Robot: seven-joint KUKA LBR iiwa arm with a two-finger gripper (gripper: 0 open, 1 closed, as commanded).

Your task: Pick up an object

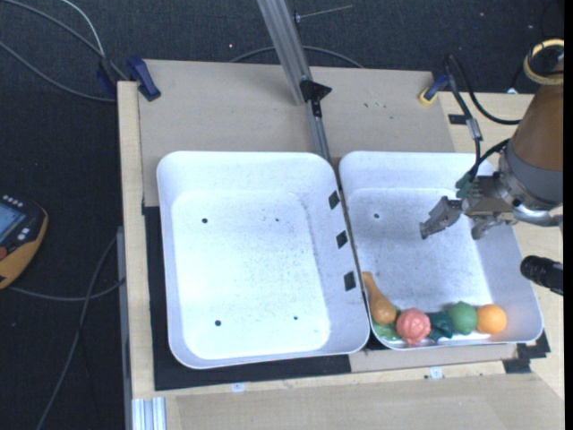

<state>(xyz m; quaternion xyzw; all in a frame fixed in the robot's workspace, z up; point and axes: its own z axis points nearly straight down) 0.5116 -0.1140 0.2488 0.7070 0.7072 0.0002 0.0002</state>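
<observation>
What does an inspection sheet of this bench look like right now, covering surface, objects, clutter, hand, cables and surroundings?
Surface: tan wooden bench bearing a left white shallow bin and a right white shallow bin.
Job's things: orange carrot-shaped toy, pink round ball, green round ball, orange round ball, all along the right bin's near edge.
Clutter: blue clamps at the bench's far corners.
Hand: hand above the right bin, fingers apart, holding nothing.
Cables: grey cables on the floor.
Surroundings: dark carpet; handheld pendant at the left.
</observation>
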